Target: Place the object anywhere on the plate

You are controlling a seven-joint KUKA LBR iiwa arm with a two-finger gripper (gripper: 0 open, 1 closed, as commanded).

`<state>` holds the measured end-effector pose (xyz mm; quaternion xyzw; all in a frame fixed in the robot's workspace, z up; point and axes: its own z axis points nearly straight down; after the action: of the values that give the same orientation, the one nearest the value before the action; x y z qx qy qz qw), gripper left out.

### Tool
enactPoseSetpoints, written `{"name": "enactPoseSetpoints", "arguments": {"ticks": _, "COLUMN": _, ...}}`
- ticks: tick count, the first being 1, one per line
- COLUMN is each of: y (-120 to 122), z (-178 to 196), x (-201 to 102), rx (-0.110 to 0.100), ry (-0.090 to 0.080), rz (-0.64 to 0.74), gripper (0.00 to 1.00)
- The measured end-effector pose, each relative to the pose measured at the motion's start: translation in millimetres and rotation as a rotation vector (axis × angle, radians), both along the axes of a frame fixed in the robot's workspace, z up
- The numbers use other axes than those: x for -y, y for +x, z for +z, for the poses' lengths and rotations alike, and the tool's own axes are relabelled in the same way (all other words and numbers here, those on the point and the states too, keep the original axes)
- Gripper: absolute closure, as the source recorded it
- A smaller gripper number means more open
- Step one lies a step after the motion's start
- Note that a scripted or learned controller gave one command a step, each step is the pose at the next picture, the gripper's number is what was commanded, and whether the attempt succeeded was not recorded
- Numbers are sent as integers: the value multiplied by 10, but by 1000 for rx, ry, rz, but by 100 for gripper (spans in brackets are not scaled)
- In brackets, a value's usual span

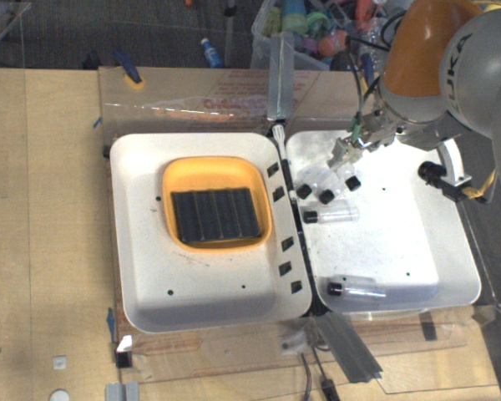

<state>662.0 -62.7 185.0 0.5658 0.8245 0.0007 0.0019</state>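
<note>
**Clerk:** Item one, your gripper?

**Arm:** Gripper (pixel 349 153): hangs over the right bin (pixel 417 257), in its far-left corner, near the divide between the two bins. I cannot tell whether it is open or closed, and I can make out nothing held in it. My orange band (pixel 422 44) sits above it, at the top right of the view.

**Clerk:** Item two, the plate?

**Arm:** Plate (pixel 217 172): orange-yellow, rounded square, shallow. It lies in the left bin (pixel 142 282), slightly towards the far side.

**Clerk:** Item three, the object?

**Arm:** Dark ribbed slab (pixel 215 215): rectangular and flat. It lies on the plate and covers most of the plate's floor, with its long side running left to right. It is well apart from my gripper, one bin over.

**Clerk:** Contents of the right bin?

**Arm:** Three small black pieces (pixel 326 195), clustered just below my gripper. One clear tube with a dark cap (pixel 330 215), lying flat just beside them. A second clear capped tube (pixel 355 290), lying flat near the front-left edge, well apart from the first.

**Clerk:** Sundries?

**Arm:** A row of black tabs (pixel 285 243) runs along the left bin's right rim. A tub of coloured toys (pixel 334 11) stands beyond the bench.
</note>
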Motion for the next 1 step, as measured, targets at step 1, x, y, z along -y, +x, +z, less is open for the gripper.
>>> {"name": "enactPoseSetpoints", "arguments": {"ticks": 1, "y": 1, "z": 3, "x": -3, "rx": 0, "ry": 0, "rz": 1, "gripper": 0}}
